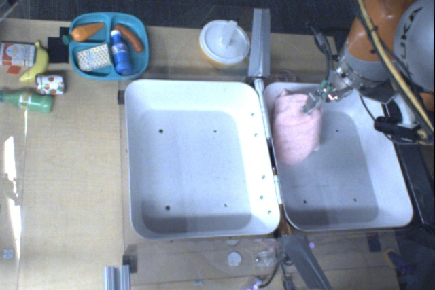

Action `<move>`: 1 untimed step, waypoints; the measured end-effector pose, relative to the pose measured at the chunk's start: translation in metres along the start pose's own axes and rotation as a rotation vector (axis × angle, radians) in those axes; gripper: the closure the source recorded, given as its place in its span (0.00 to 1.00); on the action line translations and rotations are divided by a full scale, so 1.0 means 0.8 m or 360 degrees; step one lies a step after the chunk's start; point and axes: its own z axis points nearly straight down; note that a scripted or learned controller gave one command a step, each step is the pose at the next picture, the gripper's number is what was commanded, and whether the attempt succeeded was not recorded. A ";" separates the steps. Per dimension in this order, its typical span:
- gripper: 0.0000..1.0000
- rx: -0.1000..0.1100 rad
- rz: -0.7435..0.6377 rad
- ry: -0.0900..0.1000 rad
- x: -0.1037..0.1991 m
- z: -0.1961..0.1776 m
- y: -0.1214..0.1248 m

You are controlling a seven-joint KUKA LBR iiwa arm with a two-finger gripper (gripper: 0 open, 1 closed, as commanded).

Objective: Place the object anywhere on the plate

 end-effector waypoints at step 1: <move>1.00 -0.0001 -0.0012 0.0000 0.001 -0.049 0.003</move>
